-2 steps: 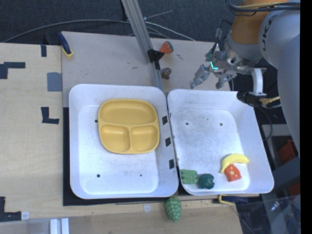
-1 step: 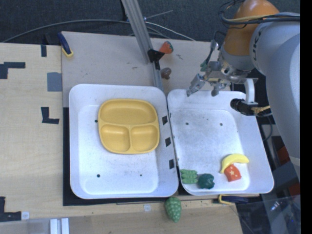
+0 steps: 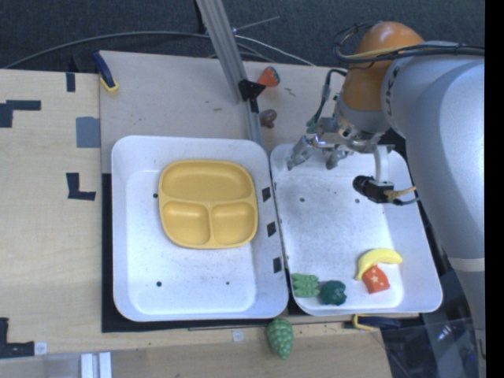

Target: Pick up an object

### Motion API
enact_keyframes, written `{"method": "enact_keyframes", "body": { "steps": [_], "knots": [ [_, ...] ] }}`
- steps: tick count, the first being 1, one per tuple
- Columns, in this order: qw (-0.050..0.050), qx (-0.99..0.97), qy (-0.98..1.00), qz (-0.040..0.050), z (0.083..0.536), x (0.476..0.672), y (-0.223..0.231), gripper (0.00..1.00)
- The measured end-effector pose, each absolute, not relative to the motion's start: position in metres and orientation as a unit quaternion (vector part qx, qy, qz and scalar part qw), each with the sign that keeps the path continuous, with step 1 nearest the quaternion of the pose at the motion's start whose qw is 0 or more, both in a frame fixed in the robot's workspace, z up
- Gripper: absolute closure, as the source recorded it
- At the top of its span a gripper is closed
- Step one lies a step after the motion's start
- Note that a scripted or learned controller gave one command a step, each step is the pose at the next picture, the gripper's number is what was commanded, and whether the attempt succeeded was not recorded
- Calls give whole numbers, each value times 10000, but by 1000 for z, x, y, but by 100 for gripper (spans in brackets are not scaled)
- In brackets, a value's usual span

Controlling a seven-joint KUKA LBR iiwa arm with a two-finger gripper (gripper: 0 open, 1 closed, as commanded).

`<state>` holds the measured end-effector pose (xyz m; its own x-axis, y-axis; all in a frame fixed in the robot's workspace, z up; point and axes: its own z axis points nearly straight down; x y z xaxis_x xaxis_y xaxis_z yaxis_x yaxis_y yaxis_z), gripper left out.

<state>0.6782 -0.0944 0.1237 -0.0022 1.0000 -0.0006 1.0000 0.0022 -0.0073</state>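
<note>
My gripper [image 3: 315,154] hangs over the far edge of the right bin [image 3: 339,219], its two fingers spread apart with nothing between them. Near the bin's front right corner lie a yellow banana [image 3: 379,258] and a red strawberry [image 3: 376,279], touching each other. Along the bin's front edge sit a light green leafy piece [image 3: 305,284] and a dark green broccoli [image 3: 333,292]. All these objects are well in front of the gripper.
A yellow divided plate [image 3: 208,202] rests in the left bin [image 3: 134,235]. A green bumpy toy [image 3: 279,336] lies on the bench in front of the bins. A metal post [image 3: 224,38] rises behind them, with an orange-red toy [image 3: 269,75] and a brown one [image 3: 268,118] nearby.
</note>
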Motion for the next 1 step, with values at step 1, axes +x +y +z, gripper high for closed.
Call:
{"method": "enact_keyframes", "body": {
  "steps": [1],
  "knots": [
    [59,-7068,-7073,84,90,675,-97,0]
  ]
}}
